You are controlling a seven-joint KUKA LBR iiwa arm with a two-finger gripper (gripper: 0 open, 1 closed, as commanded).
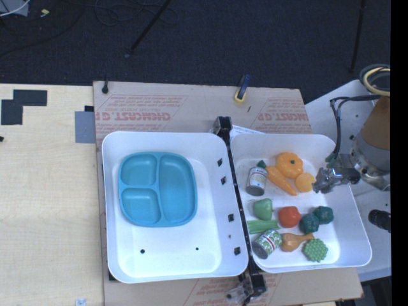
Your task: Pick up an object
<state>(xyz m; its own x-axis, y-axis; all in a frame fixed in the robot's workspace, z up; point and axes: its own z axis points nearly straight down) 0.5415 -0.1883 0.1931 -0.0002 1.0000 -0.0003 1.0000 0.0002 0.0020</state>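
Arm: the gripper (326, 178) sits low over the right bin (357, 250), near its right wall.
Fingers: too small and dark to judge.
Nearest toy: a small orange ball (305, 182), just beside it.
Left bin (121, 260): holds a blue divided plate (157, 189).

This is a robotics lab, set up for testing rather than living or cooking. The gripper (324, 181) hangs over a white bin (349, 247) of plastic toy food, with a bundle of loose cables (338, 129) just behind it. Well to the gripper's left, a second bin (113, 247) holds a blue divided plate (157, 189). Both bins rest on a sheet of printed cardboard (159, 110) laid over a pale plywood bench (44, 215). Beyond the gripper lies dark carpet (210, 30) strewn with wires.
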